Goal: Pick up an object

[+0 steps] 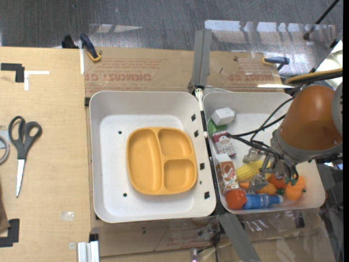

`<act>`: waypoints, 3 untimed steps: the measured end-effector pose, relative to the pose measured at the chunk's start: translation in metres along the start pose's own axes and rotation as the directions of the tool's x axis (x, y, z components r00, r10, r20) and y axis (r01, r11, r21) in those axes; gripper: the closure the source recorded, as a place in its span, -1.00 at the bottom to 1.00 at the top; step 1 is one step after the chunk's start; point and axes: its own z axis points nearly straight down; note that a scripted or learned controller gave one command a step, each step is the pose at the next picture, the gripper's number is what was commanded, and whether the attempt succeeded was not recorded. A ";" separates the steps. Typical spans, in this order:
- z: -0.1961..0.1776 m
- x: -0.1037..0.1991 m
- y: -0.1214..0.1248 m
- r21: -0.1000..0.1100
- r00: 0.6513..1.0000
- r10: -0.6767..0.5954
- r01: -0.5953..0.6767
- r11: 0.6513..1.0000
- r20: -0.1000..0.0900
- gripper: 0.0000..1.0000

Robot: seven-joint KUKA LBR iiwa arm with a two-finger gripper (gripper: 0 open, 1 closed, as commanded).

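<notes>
My pincer [271, 171], its state unclear, hovers in the right bin [248, 100] above a blue bottle [263, 201] lying crosswise among toy food; left bin [103, 146] holds a yellow tray [162, 160].

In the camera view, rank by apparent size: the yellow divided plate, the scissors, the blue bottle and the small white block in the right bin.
1. yellow divided plate
2. scissors
3. blue bottle
4. white block

The bottle is partly hidden by neighbouring items, so its lead over the block is unsure.
</notes>
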 end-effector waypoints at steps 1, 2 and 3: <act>-0.059 -0.051 -0.058 -0.001 1.000 -0.016 0.016 1.000 -0.007 -1.00; 0.003 -0.025 -0.097 0.000 0.988 0.151 -0.151 0.989 -0.010 -1.00; -0.007 -0.027 -0.096 0.000 0.989 0.148 -0.148 0.989 -0.007 1.00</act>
